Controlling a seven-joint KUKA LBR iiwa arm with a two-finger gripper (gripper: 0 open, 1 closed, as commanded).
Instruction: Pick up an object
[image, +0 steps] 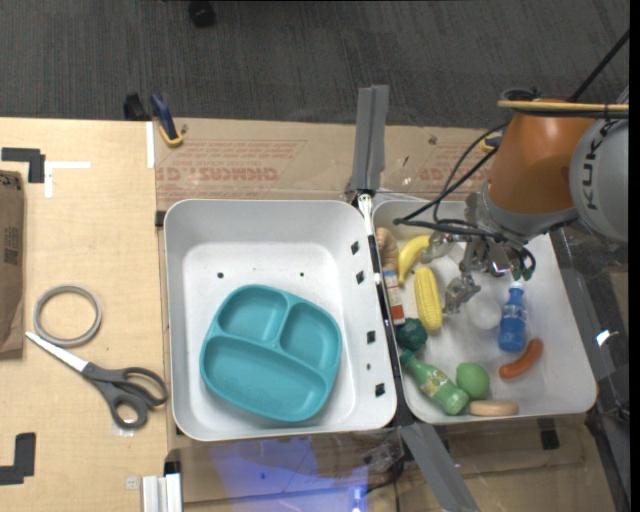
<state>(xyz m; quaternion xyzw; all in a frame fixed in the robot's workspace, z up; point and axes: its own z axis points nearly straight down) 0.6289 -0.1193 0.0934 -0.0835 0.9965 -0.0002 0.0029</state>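
My gripper (463, 288) hangs below the orange wrist over the middle of the right bin (560, 400). It is just right of a yellow corn cob (428, 297) and left of a blue bottle (513, 318). I see nothing held in it. A banana (411, 253) lies at the bin's back left. A red sausage (520, 360), a green ball (472, 379), a green bottle (435, 383) and a peach-coloured piece (493, 407) lie along the front. A dark green item (411, 335) sits by the left wall.
The left bin (190, 260) holds a teal divided plate (270, 350). On the bench to the left lie scissors (105, 382) and a tape roll (67, 314). Cables run from the wrist across the right bin's back edge.
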